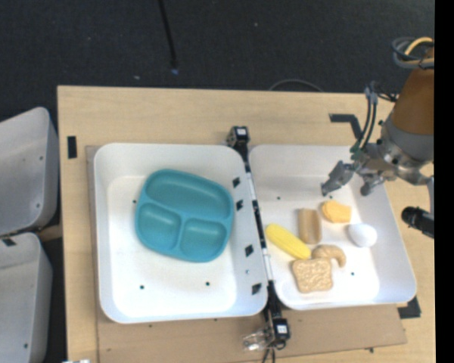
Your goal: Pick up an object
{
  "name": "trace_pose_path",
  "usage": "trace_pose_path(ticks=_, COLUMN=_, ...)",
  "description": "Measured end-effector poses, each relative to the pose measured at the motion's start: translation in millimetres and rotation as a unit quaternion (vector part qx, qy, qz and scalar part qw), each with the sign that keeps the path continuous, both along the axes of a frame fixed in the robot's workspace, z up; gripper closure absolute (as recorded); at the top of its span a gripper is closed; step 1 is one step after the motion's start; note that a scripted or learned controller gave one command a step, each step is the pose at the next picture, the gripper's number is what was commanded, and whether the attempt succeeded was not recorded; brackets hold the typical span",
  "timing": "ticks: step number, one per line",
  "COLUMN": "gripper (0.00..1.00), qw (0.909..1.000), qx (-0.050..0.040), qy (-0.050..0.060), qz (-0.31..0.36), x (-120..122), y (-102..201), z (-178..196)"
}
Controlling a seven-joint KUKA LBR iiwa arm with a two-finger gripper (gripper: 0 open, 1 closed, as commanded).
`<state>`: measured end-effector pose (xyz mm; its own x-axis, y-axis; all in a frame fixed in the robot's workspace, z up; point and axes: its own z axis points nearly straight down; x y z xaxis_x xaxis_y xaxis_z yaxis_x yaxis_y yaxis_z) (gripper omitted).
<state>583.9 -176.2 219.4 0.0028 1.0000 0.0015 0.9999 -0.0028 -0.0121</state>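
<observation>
The right bin (287, 165) holds several toy foods: a yellow banana-like piece (287, 241), a tan cylinder (309, 224), an orange-yellow chunk (336, 212), a white egg (362, 235), a small brown piece (329, 254) and a slice of toast (313, 275). My gripper (352, 182) hangs over the bin's far right part, just above the orange-yellow chunk. Its two fingers (335, 180) are spread apart with nothing between them.
The left bin (113, 278) carries a teal divided plate (185, 215). A clamp strip (253, 218) joins the two bins. The arm enters from the right above the bin's far rim. White chairs (15, 172) stand left of the bench.
</observation>
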Motion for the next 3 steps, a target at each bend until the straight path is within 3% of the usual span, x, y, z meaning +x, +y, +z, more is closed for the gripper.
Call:
trace_pose_path(ticks=1, gripper=0.0, qw=1.0, qx=-0.0013, qy=-0.007, qz=0.002, x=3, y=0, z=8)
trace_pose_path(ticks=3, gripper=0.0, qw=1.0, qx=-0.0019, qy=-0.006, qz=-0.001, x=8, y=-4, z=-100)
